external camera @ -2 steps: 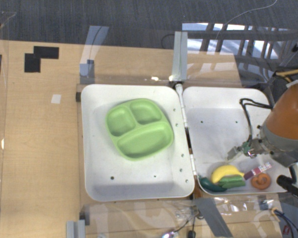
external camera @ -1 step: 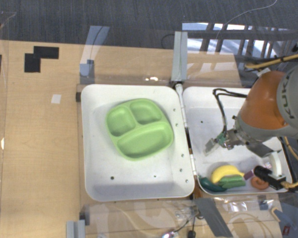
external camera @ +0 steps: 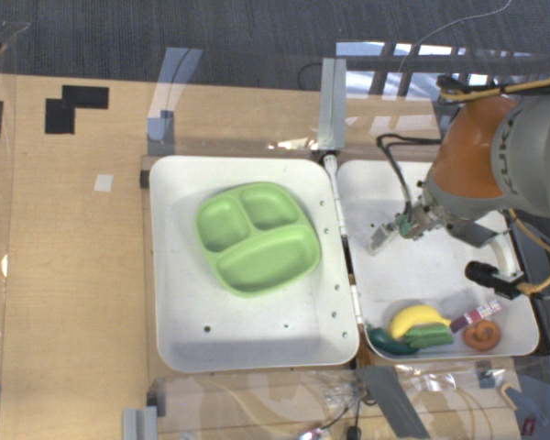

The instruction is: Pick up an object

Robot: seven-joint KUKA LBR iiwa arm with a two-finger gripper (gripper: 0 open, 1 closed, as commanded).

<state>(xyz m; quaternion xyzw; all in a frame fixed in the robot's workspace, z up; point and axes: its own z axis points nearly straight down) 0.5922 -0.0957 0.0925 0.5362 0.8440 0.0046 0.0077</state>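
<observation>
the gripper (external camera: pixel 385 235), carrying nothing and its spread unclear, hovers mid right bin (external camera: pixel 367 191); next, reach the banana (external camera: pixel 416 318) at the front edge.

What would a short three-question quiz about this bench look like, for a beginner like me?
1. True or false: the green plate lies in the left bin.
2. Which thing lies nearest the right bin's front right corner? A) banana B) orange fruit C) green plate
3. Fill in: the arm hangs above the ____ bin.

Key:
1. True. The plate has three compartments and lies tilted in the left bin.
2. B. The orange fruit sits right of the banana and the dark green vegetable.
3. Right. The gripper hangs over that bin's bare floor, away from the food at the front.
</observation>
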